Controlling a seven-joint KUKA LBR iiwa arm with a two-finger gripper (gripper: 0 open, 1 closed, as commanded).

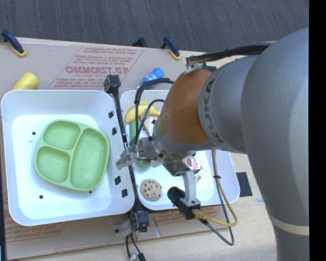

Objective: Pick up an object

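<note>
My gripper [139, 152] hangs low over the left side of the right bin [228, 184], close to the wall between the two bins. The arm's orange band and grey body cover most of that bin. A round brown cookie [150, 189] lies just below the gripper, near the bin's front edge. Behind the gripper, a yellow banana-like object [137, 113] sticks out from under the arm. A small pink and white packet [196, 168] shows to the right of the wrist. I see nothing held in the gripper.
A green divided plate [71, 154] lies in the left bin [22, 200]. A yellow object [26, 81] sits on the cardboard behind that bin, and a blue object [152, 75] behind the right bin. Cables run along the divider and the front edge.
</note>
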